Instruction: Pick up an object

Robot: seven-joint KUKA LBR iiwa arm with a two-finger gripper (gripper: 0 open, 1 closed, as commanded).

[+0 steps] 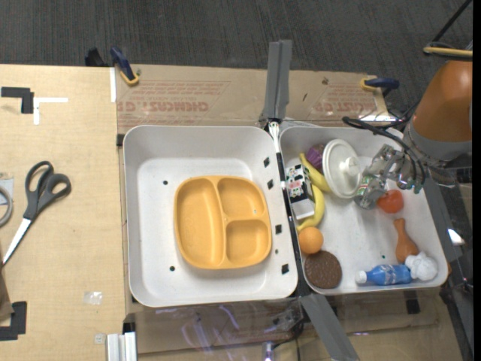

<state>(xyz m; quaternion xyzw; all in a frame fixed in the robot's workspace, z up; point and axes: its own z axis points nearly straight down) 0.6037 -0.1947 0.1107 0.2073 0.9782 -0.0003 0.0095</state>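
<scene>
Gripper (370,192) beside orange tomato (389,201), fingers' state unclear. Tomato likely light, smooth, round; best pinched across its middle.

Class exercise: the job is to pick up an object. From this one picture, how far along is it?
Done: the arm has reached into the right bin, its pincer low among the objects, beside the white dish and the small red-orange item. In hand: nothing visibly lifted; whether anything is gripped cannot be told. Left: the grasp and lift. The banana, orange and bottle lie in that bin.
</scene>
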